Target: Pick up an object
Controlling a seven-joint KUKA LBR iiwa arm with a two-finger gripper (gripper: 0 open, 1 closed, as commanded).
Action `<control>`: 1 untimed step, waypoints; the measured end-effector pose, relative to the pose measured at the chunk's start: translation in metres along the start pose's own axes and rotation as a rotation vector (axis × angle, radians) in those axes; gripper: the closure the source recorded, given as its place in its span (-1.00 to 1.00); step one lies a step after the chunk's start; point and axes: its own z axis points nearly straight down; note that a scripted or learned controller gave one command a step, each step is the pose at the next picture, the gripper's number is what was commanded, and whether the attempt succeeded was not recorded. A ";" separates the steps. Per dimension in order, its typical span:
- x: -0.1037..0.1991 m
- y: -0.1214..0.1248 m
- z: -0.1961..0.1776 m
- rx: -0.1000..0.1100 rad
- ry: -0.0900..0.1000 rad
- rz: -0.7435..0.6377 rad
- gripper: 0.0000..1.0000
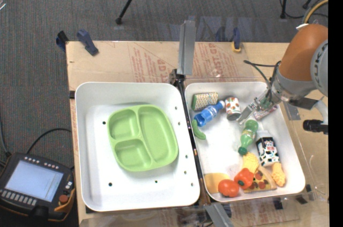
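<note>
The grey arm with its orange band (305, 59) runs off at three o'clock. The metal hand's (259, 108) finger gap is too small to judge.

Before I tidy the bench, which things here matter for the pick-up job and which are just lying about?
Part of the job:
gripper
right bin
blue bottle
green bottle
small cup
milk carton
tomato

Just lying about:
left bin
green divided plate
handheld controller
blue clamp
</note>
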 end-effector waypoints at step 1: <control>0.052 -0.020 0.020 0.001 -0.005 0.083 -1.00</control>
